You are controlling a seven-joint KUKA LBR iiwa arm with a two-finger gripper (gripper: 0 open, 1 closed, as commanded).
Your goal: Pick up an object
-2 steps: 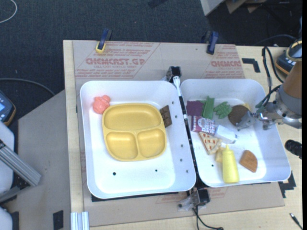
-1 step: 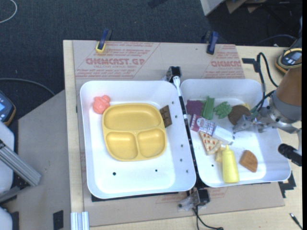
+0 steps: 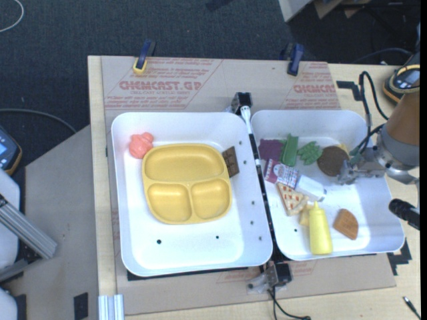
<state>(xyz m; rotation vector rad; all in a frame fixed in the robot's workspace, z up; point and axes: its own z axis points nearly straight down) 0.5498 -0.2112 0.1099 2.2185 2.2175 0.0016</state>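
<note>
- Left bin (image 3: 133,245): yellow divided plate (image 3: 187,182), pink toy (image 3: 140,144) at its upper-left corner.
- Right bin (image 3: 380,235): yellow bottle (image 3: 319,229), brown round piece (image 3: 331,159), pizza slice (image 3: 290,197).
- My gripper (image 3: 348,172) sits just beside the brown piece; can't tell its grip.

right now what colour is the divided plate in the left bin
Yellow. The divided plate shows clearly in the camera view, lying in the left bin.

"CHEMCAST G.P." is printed in red on the brown protective sheet (image 3: 167,85) under the bins — repeated, partly cut off, at its right end. Smaller lines there cannot be read.
</note>
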